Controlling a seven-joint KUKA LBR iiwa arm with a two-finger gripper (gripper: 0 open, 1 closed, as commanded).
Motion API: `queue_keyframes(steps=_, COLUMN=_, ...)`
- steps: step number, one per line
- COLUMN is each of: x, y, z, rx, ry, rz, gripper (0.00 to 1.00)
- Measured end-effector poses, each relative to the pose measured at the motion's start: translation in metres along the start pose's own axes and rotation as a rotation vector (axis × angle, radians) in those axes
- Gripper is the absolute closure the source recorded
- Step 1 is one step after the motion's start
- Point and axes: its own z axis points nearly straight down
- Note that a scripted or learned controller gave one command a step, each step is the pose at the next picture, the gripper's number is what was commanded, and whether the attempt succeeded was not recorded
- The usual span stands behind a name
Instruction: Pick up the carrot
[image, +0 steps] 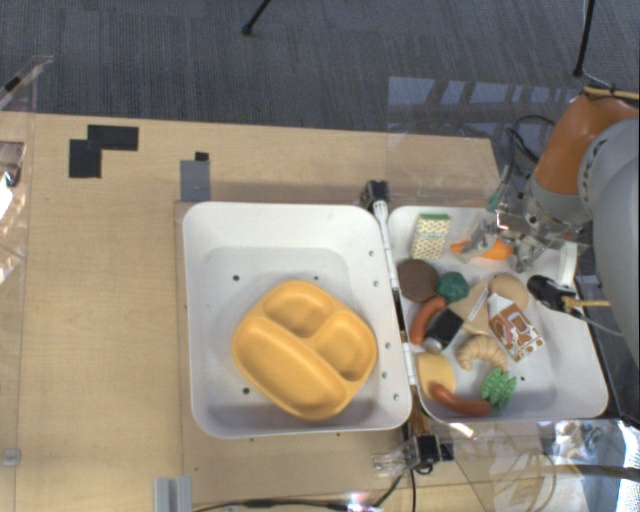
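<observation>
The carrot (495, 253) is a small orange piece lying at the back of the right bin (590, 385), partly hidden under the gripper. My gripper (497, 234) hangs low right over it, coming in from the right beneath the arm's orange band (572, 140). The carrot's left tip pokes out toward a pale yellow-green block (432, 236). I cannot make out whether the carrot is gripped or just lying under the tool.
The right bin is crowded: a brown disc (418, 275), a teal piece (452, 286), a red sausage (428, 318), a croissant (483, 349), a printed packet (516, 332), a green sprig (497, 386). A yellow divided plate (305, 345) lies in the left bin (210, 300).
</observation>
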Motion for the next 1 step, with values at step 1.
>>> queue_keyframes(steps=1, x=-0.0003, y=-0.0004, z=-0.0111, rx=0.004, ry=-0.004, rz=-0.008, gripper=1.0)
